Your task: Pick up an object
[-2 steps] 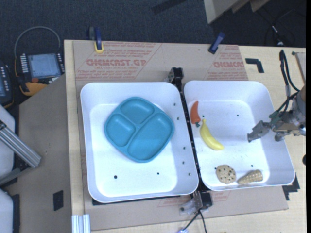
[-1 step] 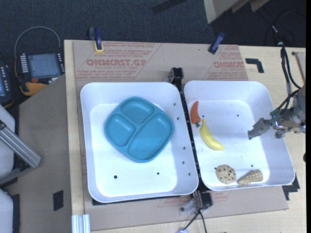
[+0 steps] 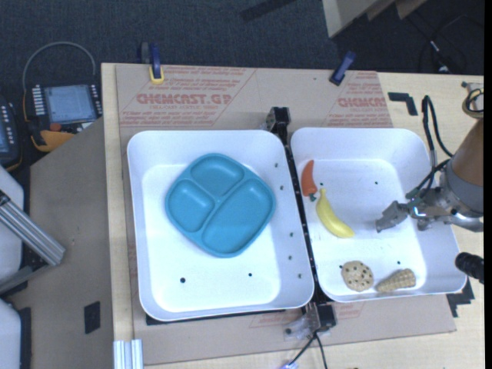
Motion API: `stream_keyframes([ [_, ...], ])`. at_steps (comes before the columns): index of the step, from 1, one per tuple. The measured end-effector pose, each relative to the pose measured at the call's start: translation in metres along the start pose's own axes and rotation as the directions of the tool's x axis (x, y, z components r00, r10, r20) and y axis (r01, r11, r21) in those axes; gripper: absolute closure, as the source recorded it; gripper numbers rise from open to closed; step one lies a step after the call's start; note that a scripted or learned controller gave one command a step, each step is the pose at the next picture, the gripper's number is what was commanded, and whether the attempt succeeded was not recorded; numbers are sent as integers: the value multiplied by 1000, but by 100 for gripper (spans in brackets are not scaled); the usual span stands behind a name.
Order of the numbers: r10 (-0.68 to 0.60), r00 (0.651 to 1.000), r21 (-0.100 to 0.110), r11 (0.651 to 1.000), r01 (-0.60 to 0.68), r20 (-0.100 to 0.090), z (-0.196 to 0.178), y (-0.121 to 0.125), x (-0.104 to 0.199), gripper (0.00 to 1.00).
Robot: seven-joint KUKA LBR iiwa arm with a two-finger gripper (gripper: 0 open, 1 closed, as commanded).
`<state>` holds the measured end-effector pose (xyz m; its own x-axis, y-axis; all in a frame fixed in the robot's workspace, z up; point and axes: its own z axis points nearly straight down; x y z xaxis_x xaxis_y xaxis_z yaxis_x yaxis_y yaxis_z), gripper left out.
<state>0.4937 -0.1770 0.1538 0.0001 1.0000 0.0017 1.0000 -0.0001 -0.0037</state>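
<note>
Sitting side by side on the bench, two shallow white bins. Lying in the left bin, a blue divided plate, turned at an angle, near the bin's middle. Resting in the right bin: a toy carrot against the left wall, a toy banana just below and touching or nearly touching it, a round cookie near the front wall, an ice-cream cone lying just beside the cookie. Hovering over the right bin's right half, the gripper, pointing left, well apart from the banana, gripping nothing; how far open, impossible to tell.
</note>
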Motion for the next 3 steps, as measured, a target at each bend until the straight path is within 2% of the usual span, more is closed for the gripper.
stream_keyframes([
  [1,0,1000,-2,1000,0,0,59,5,4,0],
  [2,0,1000,0,1000,0,0,70,5,5,0],
  [3,1,1000,-3,1000,-1,1,59,5,4,100],
])
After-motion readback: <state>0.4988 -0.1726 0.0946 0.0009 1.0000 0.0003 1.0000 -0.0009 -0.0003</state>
